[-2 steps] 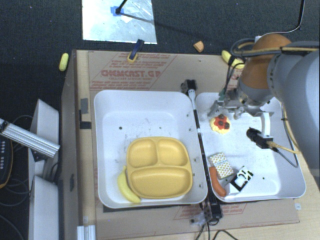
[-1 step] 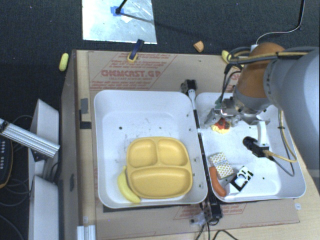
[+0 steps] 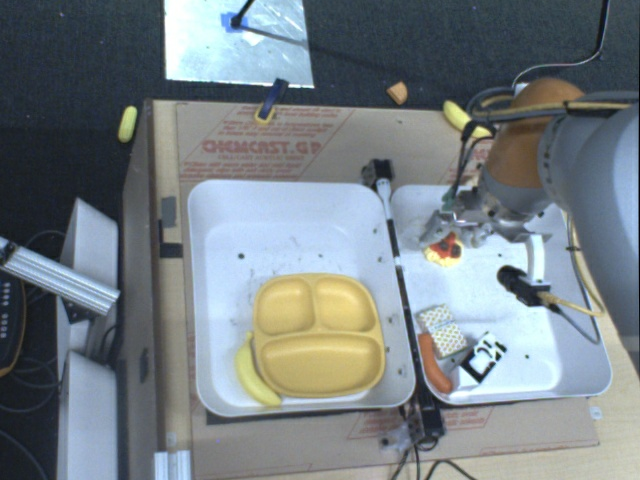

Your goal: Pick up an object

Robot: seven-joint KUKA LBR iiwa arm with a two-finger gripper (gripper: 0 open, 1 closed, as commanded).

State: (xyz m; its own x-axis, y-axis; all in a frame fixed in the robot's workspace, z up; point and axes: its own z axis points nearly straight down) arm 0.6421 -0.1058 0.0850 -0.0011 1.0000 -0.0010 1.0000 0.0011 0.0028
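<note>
End effector (image 3: 450,230) low over the white bin (image 3: 560,373) on the view's right, near that bin's far left corner. Cannot tell how far open, or whether gripping anything.

Just beside the end effector, on its near side in the view: small yellow-and-red toy (image 3: 444,254), lying on the bin floor. Touching or apart, cannot tell.

Farther toward the near edge, well apart from the end effector: checkered block (image 3: 443,330), with an orange-red sausage-shaped toy (image 3: 434,361) just beside it along the bin's left wall, and a black-and-white block (image 3: 483,356) to their right.

To the view's left of the end effector, past the divide: second white bin (image 3: 215,268), holding a yellow divided plate (image 3: 318,333) with a banana (image 3: 250,373) tucked against the plate's near left edge.

Beyond the end effector, outside the bins: yellow piece (image 3: 456,115) at the far edge of the cardboard-covered surface (image 3: 260,148), and a small tan piece (image 3: 397,92) on the dark floor (image 3: 70,48) a little farther left. Well to the left of both: foil sheet (image 3: 238,25) flat on that floor.
</note>
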